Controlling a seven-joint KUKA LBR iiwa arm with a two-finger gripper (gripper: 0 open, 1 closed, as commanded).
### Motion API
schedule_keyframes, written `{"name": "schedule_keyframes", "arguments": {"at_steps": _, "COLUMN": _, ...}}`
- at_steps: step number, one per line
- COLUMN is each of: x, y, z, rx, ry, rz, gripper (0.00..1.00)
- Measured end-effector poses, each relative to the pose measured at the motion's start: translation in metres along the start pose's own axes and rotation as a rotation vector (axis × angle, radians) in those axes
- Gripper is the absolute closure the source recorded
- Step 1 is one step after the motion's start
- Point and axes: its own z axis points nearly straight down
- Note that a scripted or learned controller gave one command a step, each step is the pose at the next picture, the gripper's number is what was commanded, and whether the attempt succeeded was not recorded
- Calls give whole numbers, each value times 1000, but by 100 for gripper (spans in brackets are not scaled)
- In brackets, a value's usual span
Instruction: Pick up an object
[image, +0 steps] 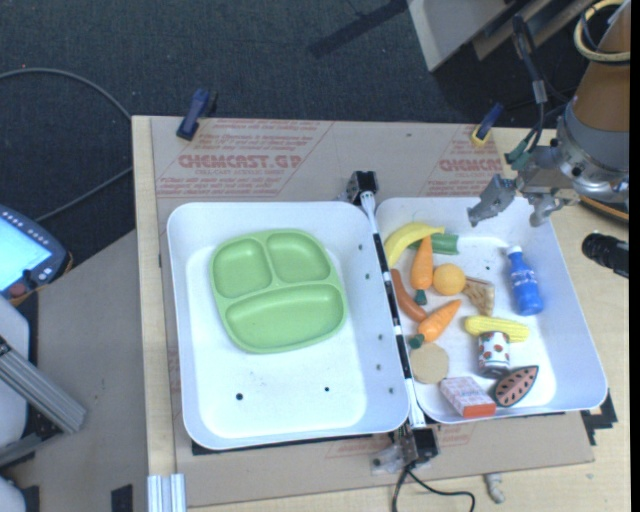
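Pick not yet made. Gripper (513, 202) hangs over the upper edge of the right bin (580, 345), fingers spread, nothing between them. Toy items lie loose in that bin; blue bottle (522, 281) is nearest, just below. Descent, grasp and lift remain.

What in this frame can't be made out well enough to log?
- Grey arm with an orange band: cut off by the camera view's top and right edges.
- Small red-and-white can: label too small to read.
- Pale round flat disc: too small and blurred to identify.
- Black item on the bench: cut off at the right edge, identity unclear.
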Motion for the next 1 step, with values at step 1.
{"name": "schedule_keyframes", "arguments": {"at_steps": 1, "x": -65, "y": 6, "z": 90, "rx": 2, "ry": -1, "rz": 1, "gripper": 0}}
